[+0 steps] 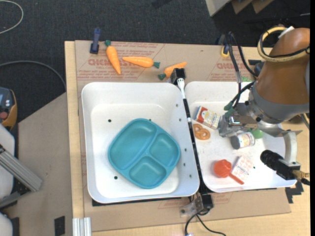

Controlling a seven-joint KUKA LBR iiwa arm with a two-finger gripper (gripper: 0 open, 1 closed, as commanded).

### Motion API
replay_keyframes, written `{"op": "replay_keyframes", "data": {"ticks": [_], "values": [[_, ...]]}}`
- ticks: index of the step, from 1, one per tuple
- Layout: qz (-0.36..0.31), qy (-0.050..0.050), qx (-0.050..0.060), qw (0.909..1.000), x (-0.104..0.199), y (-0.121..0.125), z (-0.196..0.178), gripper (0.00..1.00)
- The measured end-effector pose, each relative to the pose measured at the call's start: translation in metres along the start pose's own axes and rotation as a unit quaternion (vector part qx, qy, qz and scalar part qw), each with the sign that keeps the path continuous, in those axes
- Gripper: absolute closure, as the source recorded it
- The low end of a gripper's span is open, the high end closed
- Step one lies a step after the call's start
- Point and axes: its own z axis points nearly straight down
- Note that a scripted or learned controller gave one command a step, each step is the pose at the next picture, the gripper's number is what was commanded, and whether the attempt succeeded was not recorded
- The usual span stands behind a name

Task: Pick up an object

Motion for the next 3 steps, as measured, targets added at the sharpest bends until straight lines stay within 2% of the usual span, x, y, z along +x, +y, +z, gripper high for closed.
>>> {"op": "replay_keyframes", "data": {"ticks": [1, 2, 3], "values": [[-0.001, -0.001, 0.001, 1.0, 0.016, 0.16, 0.067, 1.0], [0.002, 0.0, 0.005, 1.0, 0.021, 0.092, 0.04, 1.0], [-0.001, 0.001, -0.004, 1.0, 0.05, 0.028, -0.087, 1.0]]}}
